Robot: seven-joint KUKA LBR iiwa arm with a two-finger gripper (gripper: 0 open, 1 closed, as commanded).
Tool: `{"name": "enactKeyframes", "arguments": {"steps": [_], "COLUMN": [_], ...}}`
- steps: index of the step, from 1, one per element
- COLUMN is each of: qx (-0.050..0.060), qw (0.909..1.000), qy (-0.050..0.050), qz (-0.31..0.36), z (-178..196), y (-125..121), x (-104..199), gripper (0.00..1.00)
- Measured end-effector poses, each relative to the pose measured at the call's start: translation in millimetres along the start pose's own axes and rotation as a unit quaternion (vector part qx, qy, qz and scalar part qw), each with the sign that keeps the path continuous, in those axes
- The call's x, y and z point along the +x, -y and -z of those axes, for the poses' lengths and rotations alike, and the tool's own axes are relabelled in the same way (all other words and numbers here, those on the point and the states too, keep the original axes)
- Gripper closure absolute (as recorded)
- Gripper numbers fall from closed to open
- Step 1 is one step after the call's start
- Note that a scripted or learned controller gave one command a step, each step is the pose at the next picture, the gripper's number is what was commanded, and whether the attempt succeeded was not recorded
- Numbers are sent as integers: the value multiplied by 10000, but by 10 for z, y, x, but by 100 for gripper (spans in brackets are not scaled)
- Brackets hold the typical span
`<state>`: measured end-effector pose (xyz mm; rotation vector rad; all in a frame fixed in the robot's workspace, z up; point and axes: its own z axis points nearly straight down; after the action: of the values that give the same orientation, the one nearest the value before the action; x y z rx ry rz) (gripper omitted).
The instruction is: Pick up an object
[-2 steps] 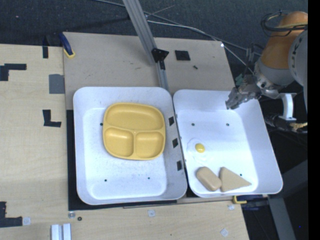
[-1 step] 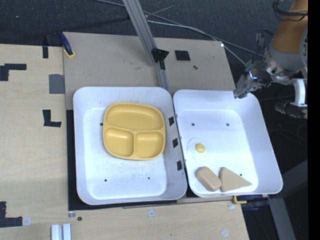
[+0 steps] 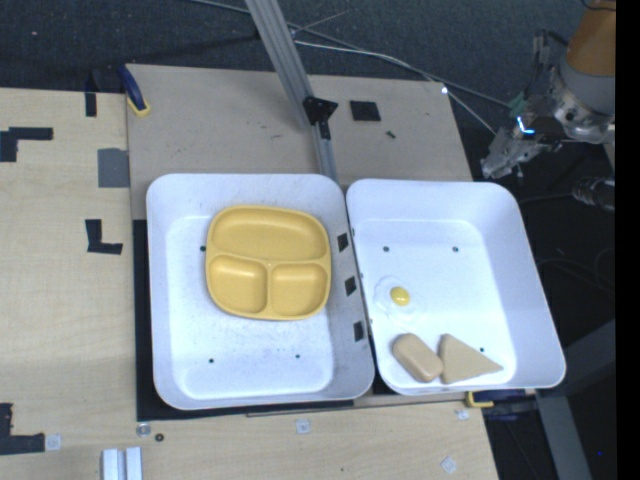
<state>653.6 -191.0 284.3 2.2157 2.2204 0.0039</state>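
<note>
Near right bin's front wall, tan rounded block (image 3: 416,357) touching tan wedge (image 3: 465,359).

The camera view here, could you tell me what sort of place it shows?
Likely a robotics lab picking bench: two white bins, left bin and right bin, bolted side by side, a robot arm beside them, and loose cables behind.
</note>
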Motion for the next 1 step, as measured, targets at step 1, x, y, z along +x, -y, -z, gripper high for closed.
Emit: {"name": "enactKeyframes", "arguments": {"steps": [1], "qx": [38], "qw": [10000], "qy": [-13], "qz": [15], "z": [-181], "y": [36], "x": [538], "gripper": [100]}}
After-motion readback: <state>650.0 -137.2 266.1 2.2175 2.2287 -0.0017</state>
